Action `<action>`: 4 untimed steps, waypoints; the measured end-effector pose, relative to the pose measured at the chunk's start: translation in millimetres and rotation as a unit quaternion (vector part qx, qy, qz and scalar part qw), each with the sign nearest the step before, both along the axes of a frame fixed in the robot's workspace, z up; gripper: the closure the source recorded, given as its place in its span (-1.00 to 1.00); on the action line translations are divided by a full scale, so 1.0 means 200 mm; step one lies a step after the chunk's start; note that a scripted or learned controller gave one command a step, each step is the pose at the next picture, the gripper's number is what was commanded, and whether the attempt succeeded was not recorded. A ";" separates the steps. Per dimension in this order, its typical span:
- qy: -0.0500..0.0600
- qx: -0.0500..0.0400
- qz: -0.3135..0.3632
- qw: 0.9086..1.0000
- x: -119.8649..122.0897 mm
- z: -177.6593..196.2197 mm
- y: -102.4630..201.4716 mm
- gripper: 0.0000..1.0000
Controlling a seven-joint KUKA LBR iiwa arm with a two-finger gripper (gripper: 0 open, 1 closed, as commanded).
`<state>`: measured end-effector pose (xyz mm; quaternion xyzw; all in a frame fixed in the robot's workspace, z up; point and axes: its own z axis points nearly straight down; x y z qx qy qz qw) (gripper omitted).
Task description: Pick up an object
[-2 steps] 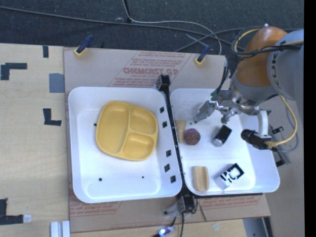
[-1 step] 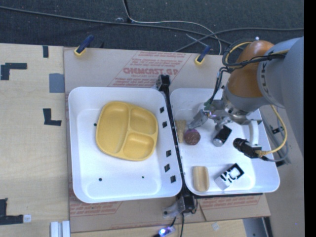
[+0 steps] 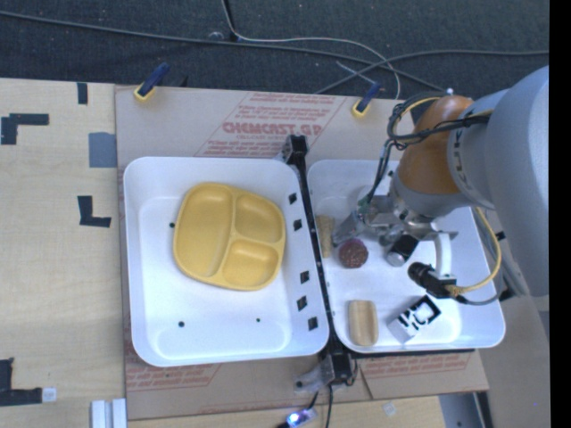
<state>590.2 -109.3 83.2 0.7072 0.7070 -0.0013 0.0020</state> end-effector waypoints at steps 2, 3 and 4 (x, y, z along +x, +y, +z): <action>-0.002 0.002 0.001 1.000 0.03 0.38 0.01 1.00; -0.002 0.002 0.001 1.000 0.03 0.64 0.01 1.00; 0.000 0.003 0.004 1.000 0.11 0.70 0.29 1.00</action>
